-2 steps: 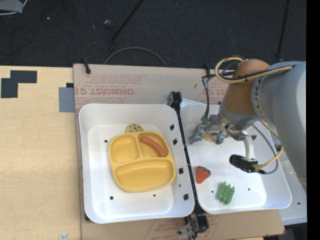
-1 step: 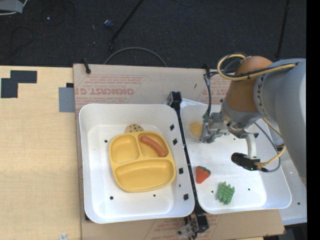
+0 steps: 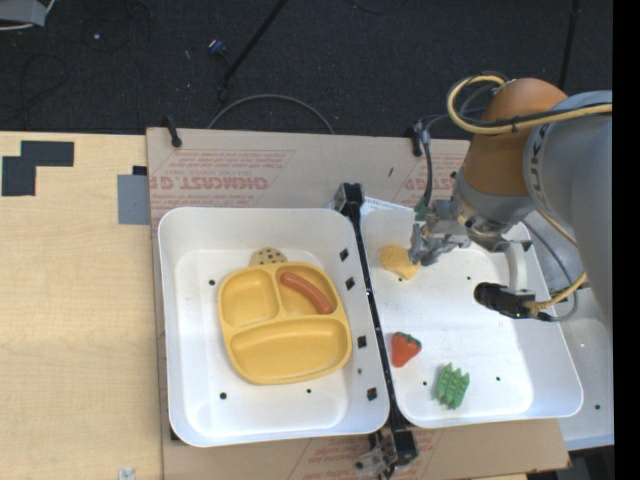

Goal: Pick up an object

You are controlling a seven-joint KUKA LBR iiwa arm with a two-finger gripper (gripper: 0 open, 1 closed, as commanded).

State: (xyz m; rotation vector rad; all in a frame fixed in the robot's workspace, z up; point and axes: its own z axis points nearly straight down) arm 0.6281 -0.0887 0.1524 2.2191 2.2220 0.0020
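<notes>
While lowered into right bin (image 3: pixel 540 368), gripper (image 3: pixel 424 251) just beside yellow piece (image 3: pixel 399 262); finger state impossible to tell. Hot dog (image 3: pixel 308 290) on yellow tray (image 3: pixel 285 353).

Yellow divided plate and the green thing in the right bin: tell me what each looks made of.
Yellow divided plate: probably moulded plastic with a smooth, slightly glossy finish, judging by its even colour and rounded compartment ridges. Green thing: likely plastic or rubber toy food with a bumpy surface; too small to tell more.

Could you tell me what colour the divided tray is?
Yellow; the divided tray shows in the camera view.
</notes>
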